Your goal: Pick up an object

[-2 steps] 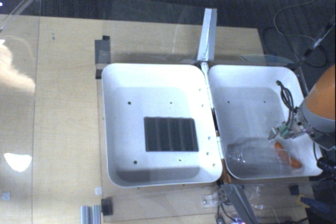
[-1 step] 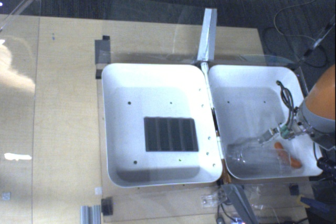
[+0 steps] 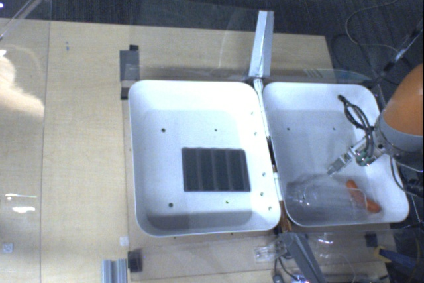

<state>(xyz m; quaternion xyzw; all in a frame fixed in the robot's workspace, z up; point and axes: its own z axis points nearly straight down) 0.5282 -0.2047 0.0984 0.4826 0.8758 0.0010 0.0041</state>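
Note:
The right bin (image 3: 298, 109) holds a clear plastic container (image 3: 317, 196) lying near its front wall. Beside it, toward the front right corner, is a small orange object (image 3: 363, 198). My gripper (image 3: 336, 168) reaches in from the right and hangs low over the bin, just above and between the two. Its tip points left and down toward the clear container. Nothing shows between its fingers. A dark grey ribbed rectangular block (image 3: 215, 169) lies flat in the middle of the left bin (image 3: 152, 109).
The arm's orange band (image 3: 405, 106) and a loop of black cable (image 3: 354, 113) stand over the right bin's right side. A metal post (image 3: 261, 50) rises behind the divide between the bins. Clear panels border the bench at the left and back.

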